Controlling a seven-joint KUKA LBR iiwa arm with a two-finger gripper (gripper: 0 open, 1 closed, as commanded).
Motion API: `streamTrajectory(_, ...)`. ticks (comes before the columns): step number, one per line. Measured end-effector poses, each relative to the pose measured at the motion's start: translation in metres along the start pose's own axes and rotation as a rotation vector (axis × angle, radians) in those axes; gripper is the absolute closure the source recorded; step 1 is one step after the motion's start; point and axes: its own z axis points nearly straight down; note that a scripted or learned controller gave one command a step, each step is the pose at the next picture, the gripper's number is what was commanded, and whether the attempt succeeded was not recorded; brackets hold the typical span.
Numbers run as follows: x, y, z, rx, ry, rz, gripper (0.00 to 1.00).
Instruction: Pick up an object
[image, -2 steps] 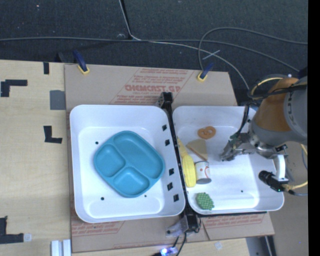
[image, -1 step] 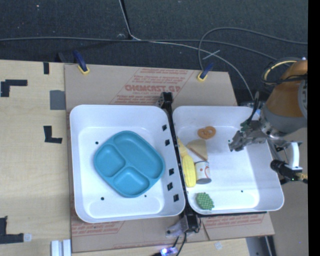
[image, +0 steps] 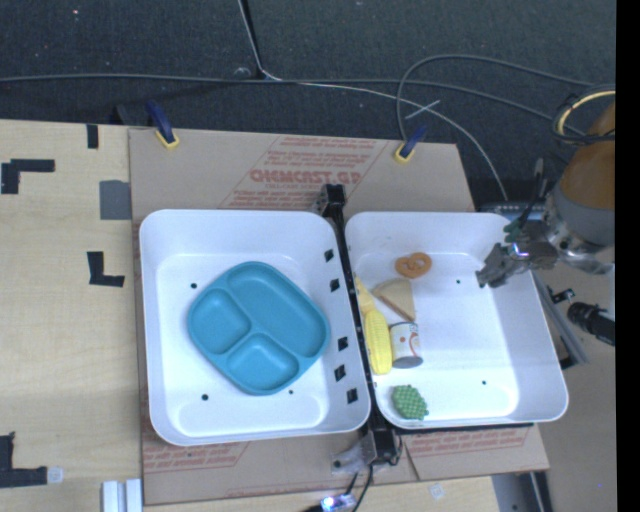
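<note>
In the right bin (image: 520, 390), along its 9 o'clock wall, sits a small cluster of objs, all candidates for the pick. A yellow corn cob (image: 377, 340) lies lengthwise against the divider, bright and bumpy. Touching it at approx 1 o'clock is a tan wedge (image: 396, 296), maybe a bread or cheese slice; can't tell which. At the cob's 3 o'clock lies a small white cylinder (image: 406, 345) on its side w/ a reddish mark on it, too small to read. At 6 o'clock from the cluster, near the bin's front wall, sits a green knobbly piece (image: 409, 402), prob. a toy veg. At 12 o'clock, apart from the rest, a small orange-brown ring (image: 412, 265) shaped like a pretzel or cookie.

The left bin (image: 160, 300) carries a blue three-compartment tray (image: 258, 326), lying flat, roughly central.

The arm (image: 590, 190) comes in at 3 o'clock and is cut off by the frame edge. Its gripper (image: 497, 268) hangs at the right bin's 2 o'clock corner, dark and blurry. Fingers are too indistinct; can't tell how far apart they stand. Nothing visible between them, and it's well apart from the cluster.
</note>
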Motion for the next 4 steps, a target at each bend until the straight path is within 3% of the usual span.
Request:
streamTrajectory(1,-0.001,0.004,-0.043,0.001,0.0,0.0,1.0)
streamTrajectory(4,0.153,0.048,-0.017,0.007,0.003,-0.005,1.0)
